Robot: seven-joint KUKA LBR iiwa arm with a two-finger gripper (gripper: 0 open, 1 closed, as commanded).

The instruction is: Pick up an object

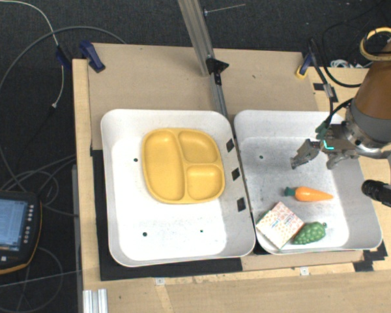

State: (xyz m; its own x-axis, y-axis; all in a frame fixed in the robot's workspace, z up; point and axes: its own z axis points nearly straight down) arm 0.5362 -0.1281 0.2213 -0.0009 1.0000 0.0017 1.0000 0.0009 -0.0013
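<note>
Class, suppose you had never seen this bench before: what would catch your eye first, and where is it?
Most striking is the yellow divided tray, lying in the middle of the left bin. Next come the things in the right bin: an orange toy carrot, and nearer the front edge a small patterned box beside a green bumpy toy. The gripper hangs above the carrot, fingers spread.

One fixed camera, mounted above the bench (182,64), looking down at a slant. Takes in both white bins: left bin (117,194), right bin (274,129), side by side mid-frame. Dark floor and cables along top and left. Arm (378,103) enters from the view's right edge. Moderately far off; whole bench top visible.
</note>
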